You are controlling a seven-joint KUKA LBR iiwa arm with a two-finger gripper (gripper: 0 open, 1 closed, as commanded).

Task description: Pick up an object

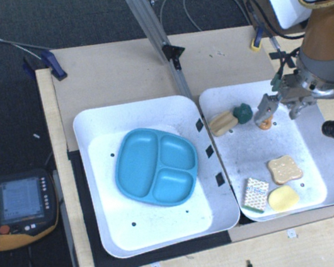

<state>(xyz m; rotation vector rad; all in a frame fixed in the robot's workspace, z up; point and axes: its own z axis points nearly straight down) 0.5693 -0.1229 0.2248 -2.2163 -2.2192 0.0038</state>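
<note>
In the right bin, my gripper hangs over the far part with its two fingers apart and nothing between them. A small orange object lies just below the left finger, touching or nearly touching it. To the left of it sit a dark green piece and a tan roll. Nearer the front lie a toast-like slice, a yellow rounded object and a checkered green-and-white block.
The left bin holds a blue divided plate. A metal pole slants down to the gap between the bins. A handheld pendant lies off the bench at the left. Cables run behind the right bin.
</note>
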